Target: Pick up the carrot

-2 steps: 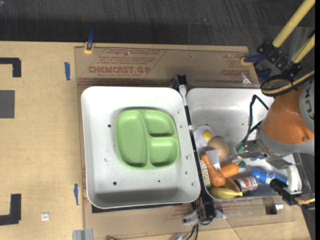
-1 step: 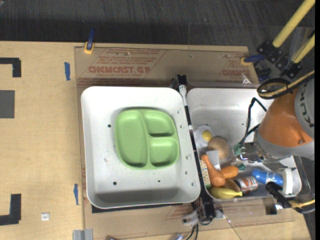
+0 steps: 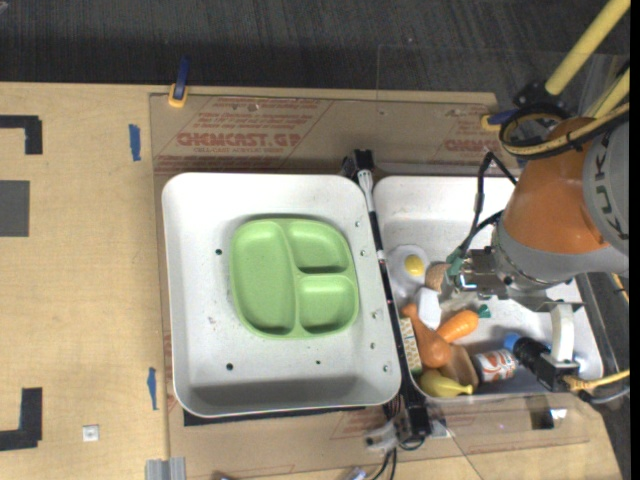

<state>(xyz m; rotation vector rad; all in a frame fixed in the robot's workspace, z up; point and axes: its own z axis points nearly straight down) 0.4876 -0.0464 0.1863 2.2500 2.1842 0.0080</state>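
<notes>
Arm [image 3: 560,208]: enters from the right, grey body with orange band bulking over the right bin [image 3: 420,196], wrist angled down and to the left. Gripper [image 3: 462,276]: positioned low over the right bin's middle, just above and beside the upper end of the carrot. Finger spacing: cannot tell, hidden among wrist hardware and cables. Nothing visibly pinched.

Carrot [image 3: 459,325]: orange, lying tilted inside the right bin, just below the gripper, amid a cluster of toy food. Touching or overlapping a second, darker orange item [image 3: 431,345] to its left. Yellow banana-like piece [image 3: 446,385] at the bin's lower edge. Small can with a printed label [image 3: 497,366] lying on its side to the right of the cluster. Fried-egg shape [image 3: 412,264] near the bin's left wall.

Left bin [image 3: 200,268]: white, shallow, holding a green divided plate [image 3: 294,276] with one large and two smaller compartments, set near centre.

Bench [image 3: 80,268]: tan board surface, bins seated on a cardboard sheet [image 3: 250,128] with red printing. Blue tape marks [image 3: 134,142] and black corner marks at the left. Dark carpet-like floor [image 3: 300,18] beyond the upper edge. Yellow pole [image 3: 595,33] slanting at upper right.
</notes>
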